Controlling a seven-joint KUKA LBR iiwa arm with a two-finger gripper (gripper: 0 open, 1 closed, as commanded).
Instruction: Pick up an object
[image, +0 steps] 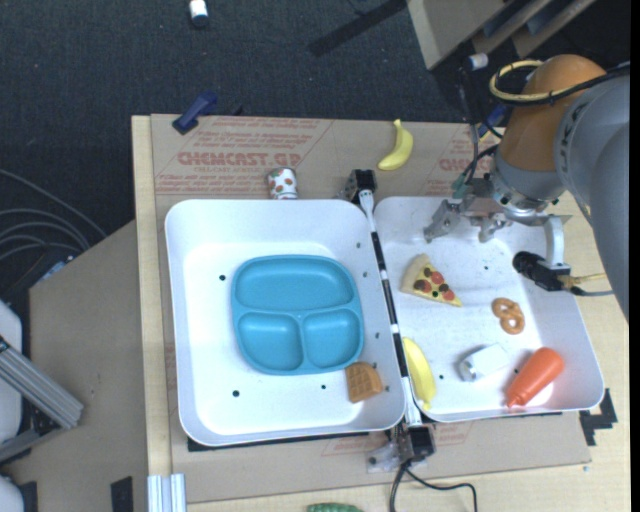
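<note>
The two-finger gripper (464, 224) hangs over the far edge of the right white bin (575, 330), its metal fingers (436, 226) spread wide with nothing between them. From my remote station I read the stage as early: no object is grasped, so the pick is wholly ahead.

Contents, largest first. The left white bin (195, 300) bears a light blue three-compartment plastic tray (296, 312) at its centre and a small brown cracker-like square (364, 381) near its front right corner. In the right bin lie an orange toy carrot (533, 377) at the front right, a yellow toy banana (419, 372) along the left wall, a toy pizza slice with red toppings (431, 282) nearest the gripper, a small white block (483, 362), possibly a cup on its side, though the view is too coarse to say, and a brown toy pretzel (509, 315). A second yellow banana (397, 148) rests outside the bins, on the cardboard behind them.

I judge the pizza slice the closest candidate; descent, closure and lift remain.
</note>
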